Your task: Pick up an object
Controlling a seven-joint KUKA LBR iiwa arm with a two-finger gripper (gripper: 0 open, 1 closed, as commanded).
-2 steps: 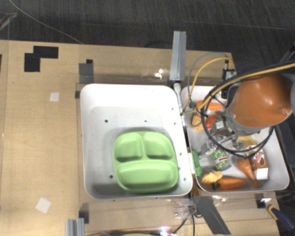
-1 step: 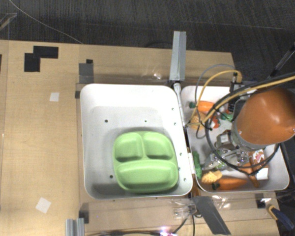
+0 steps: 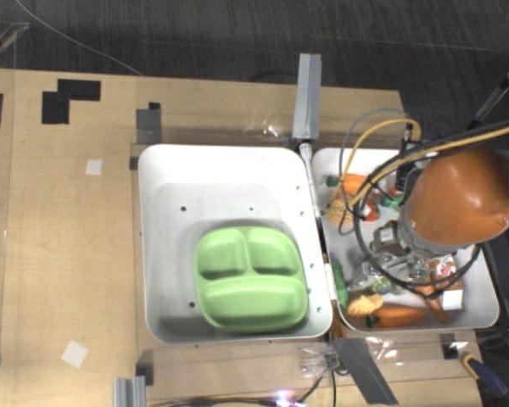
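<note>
The arm's orange band and grey wrist hang over the right bin. My gripper reaches down among the small objects there, and its tips are lost in cables and clutter. Around it lie an orange carrot-like piece, a yellow corn-like piece, a green piece by the bin's left wall, and another orange item near the back. I cannot make out anything held between the fingers.
The left bin holds a green divided tray toward its front. A metal divider runs between the bins at the back. Yellow and black cables loop over the right bin's rear half.
</note>
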